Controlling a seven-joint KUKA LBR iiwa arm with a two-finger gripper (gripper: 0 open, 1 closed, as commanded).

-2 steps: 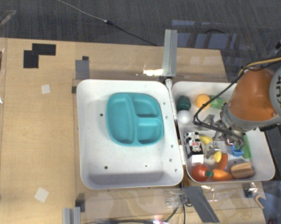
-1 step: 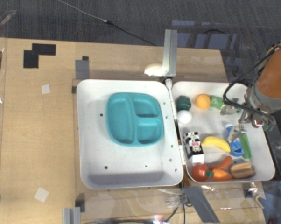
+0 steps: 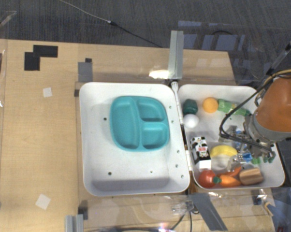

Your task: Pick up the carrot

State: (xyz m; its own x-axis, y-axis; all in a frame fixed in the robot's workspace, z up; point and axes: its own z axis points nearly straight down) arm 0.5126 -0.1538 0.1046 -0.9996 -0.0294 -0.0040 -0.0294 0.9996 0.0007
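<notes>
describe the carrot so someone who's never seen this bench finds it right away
Look at the right bin, the one the arm reaches over, not the one holding the teal tray. Go to its near edge: the carrot lies there between a red tomato and a brown block. It is the only long, tapered orange piece; the other orange item is a round ball at the far side.

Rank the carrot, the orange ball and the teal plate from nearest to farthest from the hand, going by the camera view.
1. carrot: just below the hand, at the right bin's near edge.
2. orange ball: up and to the left, near the right bin's far edge.
3. teal plate: far to the left, in the left bin.
</notes>
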